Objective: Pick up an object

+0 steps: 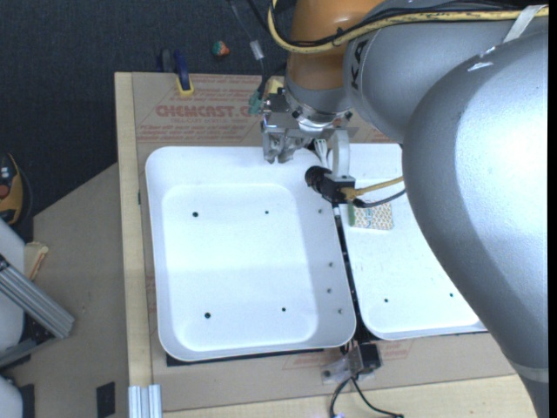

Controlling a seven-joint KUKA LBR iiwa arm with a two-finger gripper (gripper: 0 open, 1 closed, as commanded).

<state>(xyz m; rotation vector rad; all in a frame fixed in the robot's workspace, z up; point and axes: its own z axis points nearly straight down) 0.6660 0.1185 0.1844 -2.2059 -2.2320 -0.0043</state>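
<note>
**A:** In the camera view, where is the end effector?

**B:** The end effector hangs over the far rim of the left bin, close to that bin's far right corner. It sits at the tip of the grey arm, which reaches in from the right and covers much of the right bin.

**A:** Spread or pressed together?

**B:** I cannot tell. It is small here, seen from above at a slant.

**A:** And the thing to pick up?

**B:** A small, flat, pale packet with coloured speckles lies in the right bin. It is in the far left part, just beside the wall next to the left bin. It is nearer and to the right of the end effector, and apart from it.

**A:** What carries the bins?

**B:** A brown cardboard sheet with red "CHEMCAST" lettering along its far side lies on the bench. A blue clamp sits at the sheet's far edge, towards the left. The left bin's floor has four small dark dots.
</note>
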